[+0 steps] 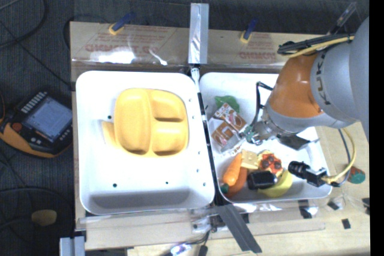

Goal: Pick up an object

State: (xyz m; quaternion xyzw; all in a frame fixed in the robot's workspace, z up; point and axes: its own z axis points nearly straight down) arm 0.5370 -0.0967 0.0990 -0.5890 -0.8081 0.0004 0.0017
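Note:
The right bin (312, 189) holds several small objects: a snack packet with red and brown print (227, 126), a green item (226, 102) behind it, an orange carrot-like toy (233, 171), a black block (262, 179), a yellow piece (279, 186) and a small red and orange item (269, 160). My gripper (257, 133) hangs low over the middle of this bin, just right of the snack packet and above the carrot toy. The arm's orange band (294, 93) covers the bin's right part.
The left bin (96, 189) contains a yellow divided tray (151, 121). A metal divider strip (198, 33) rises at the back between the bins. A handheld controller (37, 124) lies on the floor at left. Cables (345, 159) run along the bench's right side.

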